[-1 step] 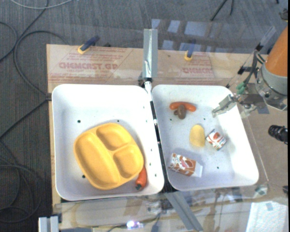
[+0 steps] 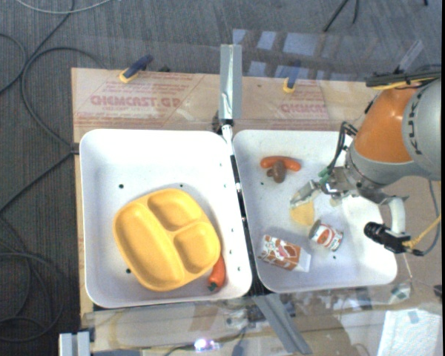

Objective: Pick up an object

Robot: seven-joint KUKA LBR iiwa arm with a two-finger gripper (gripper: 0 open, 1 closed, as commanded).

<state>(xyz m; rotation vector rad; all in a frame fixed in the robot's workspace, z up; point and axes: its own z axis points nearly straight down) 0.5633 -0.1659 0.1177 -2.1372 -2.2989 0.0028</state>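
Pincer (image 2: 309, 192) seemingly just above yellow wedge (image 2: 303, 213).

- The scene is brightly and evenly lit from above, with no dim corners.
- The two white bins (image 2: 96, 221) reflect strongly, and their floors are near washed out.
- Shadows are soft and short: a faint one lies under the yellow divided plate (image 2: 167, 236), another along the wall between the bins.
- A small glare spot glints at the bottom edge, near the tabletop's (image 2: 163, 102) front.
- Pale reflective patches show at the top, behind the right bin.
- Focus is moderate; the small items in the right bin look soft, and print on the cardboard is blurred.
- The carpet looks grainy.
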